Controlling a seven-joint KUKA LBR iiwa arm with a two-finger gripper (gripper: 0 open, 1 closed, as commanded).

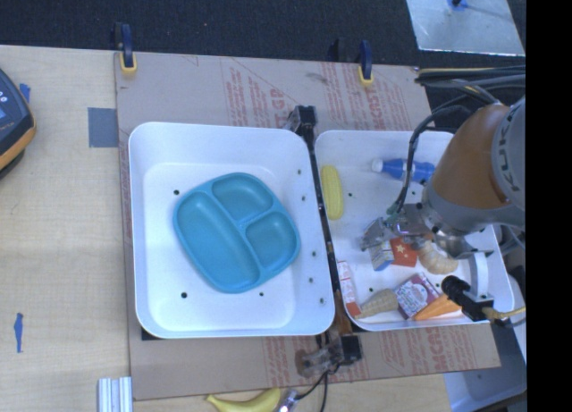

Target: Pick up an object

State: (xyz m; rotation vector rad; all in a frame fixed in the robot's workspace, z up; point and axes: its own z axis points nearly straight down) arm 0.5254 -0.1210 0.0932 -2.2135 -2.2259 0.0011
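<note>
arm [478, 173] reaches into right bin [357, 147], gripper [393, 239] low among clutter near corn cob [332, 191]; we cannot tell its grip state. blue plate [236, 231] sits in left bin [152, 147].

Banana [243, 399] at bench edge; handheld device [13, 124] far left.

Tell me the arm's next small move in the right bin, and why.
Probably a short, straight descent. The gripper sits low over the clutter in the right bin, beside the red packet, and no item shows between its fingers. The yellow corn and blue-capped bottle lie farther off, so the packet pile is the nearest target.
</note>
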